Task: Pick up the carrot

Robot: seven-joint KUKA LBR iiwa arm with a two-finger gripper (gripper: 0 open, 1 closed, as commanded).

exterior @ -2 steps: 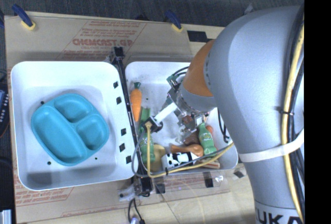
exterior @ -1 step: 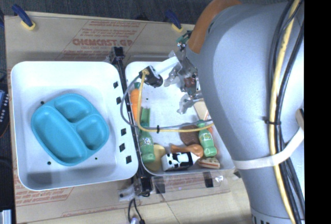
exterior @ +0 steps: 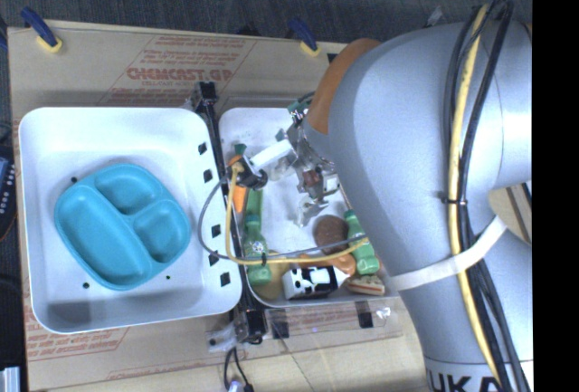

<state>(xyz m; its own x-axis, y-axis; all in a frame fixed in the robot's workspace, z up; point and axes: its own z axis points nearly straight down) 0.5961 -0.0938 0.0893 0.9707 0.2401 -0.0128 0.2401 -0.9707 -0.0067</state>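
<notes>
Two white bins sit on the worktop, and the carrot (exterior: 239, 196) lies by the right bin's (exterior: 262, 120) left wall while the gripper (exterior: 312, 186) hovers just right of it, its opening unreadable, so the reach seemingly needs a leftward shift.

Two white bins (exterior: 36, 227), one blue plate (exterior: 122, 223)

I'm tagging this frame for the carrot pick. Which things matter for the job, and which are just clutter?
Job: carrot by the right bin's left wall; gripper over that bin.

Clutter: blue divided plate in the left bin; brown round item; black-and-white toy.
</notes>
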